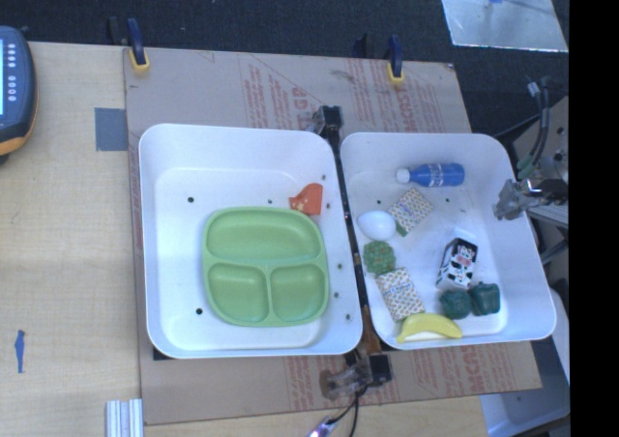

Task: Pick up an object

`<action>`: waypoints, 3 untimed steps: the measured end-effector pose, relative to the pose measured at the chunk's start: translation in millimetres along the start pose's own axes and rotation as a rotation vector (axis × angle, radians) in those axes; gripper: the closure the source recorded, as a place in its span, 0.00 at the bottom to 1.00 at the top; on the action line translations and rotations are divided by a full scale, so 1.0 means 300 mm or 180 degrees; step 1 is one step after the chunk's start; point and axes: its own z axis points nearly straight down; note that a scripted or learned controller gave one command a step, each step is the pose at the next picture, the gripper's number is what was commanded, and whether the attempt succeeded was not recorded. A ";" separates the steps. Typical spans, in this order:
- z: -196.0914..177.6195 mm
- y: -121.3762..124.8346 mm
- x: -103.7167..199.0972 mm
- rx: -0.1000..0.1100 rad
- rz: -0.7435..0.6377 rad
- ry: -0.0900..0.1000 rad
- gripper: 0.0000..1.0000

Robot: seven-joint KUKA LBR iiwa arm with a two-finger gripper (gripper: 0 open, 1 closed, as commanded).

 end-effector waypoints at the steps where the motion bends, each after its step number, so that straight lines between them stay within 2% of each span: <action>1: -0.015 -0.108 0.000 0.0003 -0.0004 -0.0001 1.00; 2: -0.015 -0.104 -0.003 -0.0005 0.0002 -0.0004 0.00; 3: 0.334 0.154 0.098 -0.0026 -0.0019 -0.0012 0.00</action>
